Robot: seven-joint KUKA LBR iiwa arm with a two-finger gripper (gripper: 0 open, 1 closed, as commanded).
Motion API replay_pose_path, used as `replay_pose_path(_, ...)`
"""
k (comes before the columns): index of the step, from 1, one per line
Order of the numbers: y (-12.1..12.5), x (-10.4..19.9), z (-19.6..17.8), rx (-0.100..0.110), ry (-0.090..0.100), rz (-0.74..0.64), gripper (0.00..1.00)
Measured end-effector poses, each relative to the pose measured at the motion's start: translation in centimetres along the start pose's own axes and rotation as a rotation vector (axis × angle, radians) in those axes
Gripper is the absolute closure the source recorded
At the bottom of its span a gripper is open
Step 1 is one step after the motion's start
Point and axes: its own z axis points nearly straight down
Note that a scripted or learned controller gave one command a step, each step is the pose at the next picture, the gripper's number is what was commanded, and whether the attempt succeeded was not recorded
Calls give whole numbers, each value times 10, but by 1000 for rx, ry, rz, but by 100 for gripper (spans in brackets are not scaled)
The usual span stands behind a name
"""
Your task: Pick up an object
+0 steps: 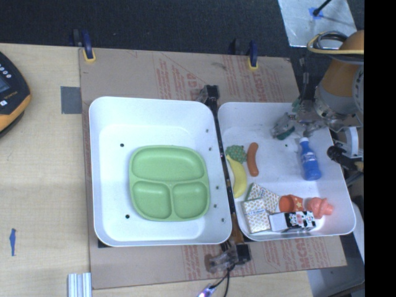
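The right bin (267, 119) holds several small objects. A blue bottle (309, 161) lies near its right side. A brown sausage (252, 158), a green broccoli piece (235, 153) and a yellow banana (238, 176) sit at its left. Patterned packets (258, 206), an orange and pink toy (306, 205) and a black-and-white box (297, 221) crowd the front. My gripper (293, 125) hangs low over the bin's back right, just above and left of the bottle, with nothing seen between its fingers.
The left bin (111, 122) holds a green divided plate (168, 182). A yellow and black device (11, 98) lies at the bench's left edge. Blue clamps (89, 49) pin the cardboard sheet at the back.
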Motion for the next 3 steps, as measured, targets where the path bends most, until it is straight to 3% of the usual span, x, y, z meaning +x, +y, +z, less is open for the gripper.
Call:
replay_pose_path(1, 0, 50, 0, 2, 1, -3, 0)
replay_pose_path(2, 0, 0, -45, -1, 0, 0, 0)
replay_pose_path(3, 0, 57, 1, 2, 0, -2, 0)
